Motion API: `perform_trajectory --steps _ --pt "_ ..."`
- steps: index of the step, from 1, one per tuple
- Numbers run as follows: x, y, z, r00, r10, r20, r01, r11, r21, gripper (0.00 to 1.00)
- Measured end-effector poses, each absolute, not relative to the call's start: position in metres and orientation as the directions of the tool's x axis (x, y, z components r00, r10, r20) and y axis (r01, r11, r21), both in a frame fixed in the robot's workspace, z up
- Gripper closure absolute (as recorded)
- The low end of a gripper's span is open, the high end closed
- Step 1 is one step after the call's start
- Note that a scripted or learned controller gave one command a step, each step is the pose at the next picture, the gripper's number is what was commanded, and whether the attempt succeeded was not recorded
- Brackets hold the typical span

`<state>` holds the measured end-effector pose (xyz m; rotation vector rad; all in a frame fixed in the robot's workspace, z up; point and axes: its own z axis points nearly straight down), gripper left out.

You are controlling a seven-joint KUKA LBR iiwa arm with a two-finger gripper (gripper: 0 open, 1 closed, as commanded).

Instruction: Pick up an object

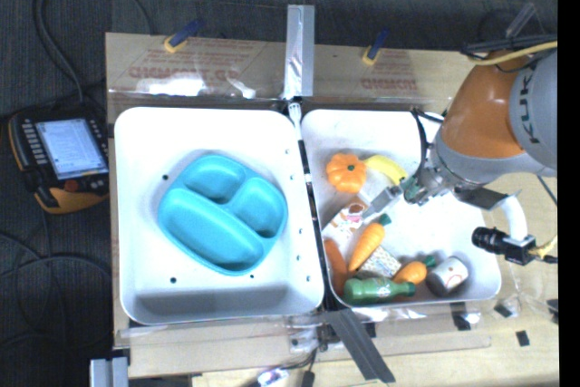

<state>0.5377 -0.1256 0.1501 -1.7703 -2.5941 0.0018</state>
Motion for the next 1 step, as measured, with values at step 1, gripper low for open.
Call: perform_trajectory --steps 1 --pt "0.4999 -0.1189 0.0902 -0.663 0.748 -0.010 0.748 0.663 0.009 0.00"
